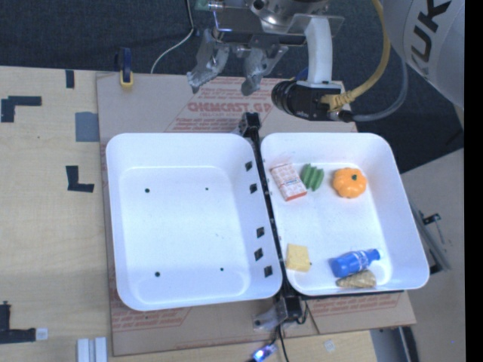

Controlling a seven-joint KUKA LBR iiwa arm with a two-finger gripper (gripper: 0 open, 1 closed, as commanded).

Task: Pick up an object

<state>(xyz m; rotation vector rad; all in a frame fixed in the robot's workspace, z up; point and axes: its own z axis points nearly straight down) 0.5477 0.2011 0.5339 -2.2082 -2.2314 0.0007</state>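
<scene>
Nearest the camera, in the front of my right bin [400, 202], lie the blue bottle [353, 262] and, touching its near side, a tan crumpled thing [357, 280]. Just to their left, close against the divider between the bins, sits the yellow block [298, 258]. Those three are crowded or hard by a wall, so I judge them poor first choices: a finger would likely strike the rim or nudge a neighbour.

Farther back in the same bin are the better candidates. The orange pumpkin-shaped piece [349, 182] stands apart from the rest with bare white floor around it. The green piece [312, 176] lies just beside the red-and-white carton [287, 181], which is tilted and near the divider. I would go for the orange piece: round, well clear, room for both fingers.

The left bin [121, 202] has nothing in it that I need.

Farthest off, my tool [226, 81] hangs high over the cardboard sheet [219, 108] on the worktop [45, 202], beyond the back rim of the bins, its two fingers apart and holding nothing. To do this well I should carry it toward the right and nearer, over the right bin, square the fingers either side of the orange piece, come down straight with them spread wide, and close only once they are low on its flanks, since a rounded body may slip out upward.
</scene>
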